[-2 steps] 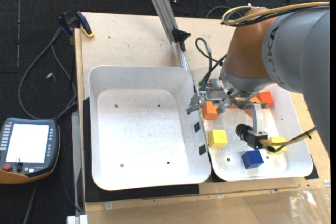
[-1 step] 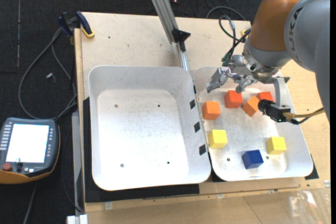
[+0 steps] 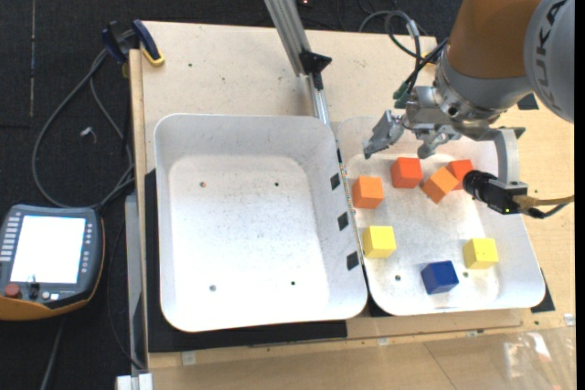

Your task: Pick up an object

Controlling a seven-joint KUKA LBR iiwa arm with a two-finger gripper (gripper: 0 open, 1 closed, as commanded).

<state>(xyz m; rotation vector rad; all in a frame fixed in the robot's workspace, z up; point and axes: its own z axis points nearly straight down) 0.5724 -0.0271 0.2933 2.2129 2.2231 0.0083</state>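
Several blocks lie in the right bin (image 3: 512, 288): an orange one (image 3: 368, 191) by the left wall, a red-orange one (image 3: 407, 172), another orange one (image 3: 441, 184) touching a red one (image 3: 462, 169), two yellow ones (image 3: 379, 241) (image 3: 481, 252) and a blue one (image 3: 440, 277) near the front. My gripper (image 3: 405, 142) hangs over the back of this bin, just behind the red-orange block. It is open, with its fingers (image 3: 381, 138) spread and nothing between them.
The left bin (image 3: 174, 196) sits beside the right one, sharing a raised middle wall. A slanted metal pole (image 3: 283, 14) rises behind the bins. A black cable-mounted part (image 3: 489, 189) hangs off the wrist over the right bin. A teach pendant (image 3: 46, 260) lies off the bench to the left.
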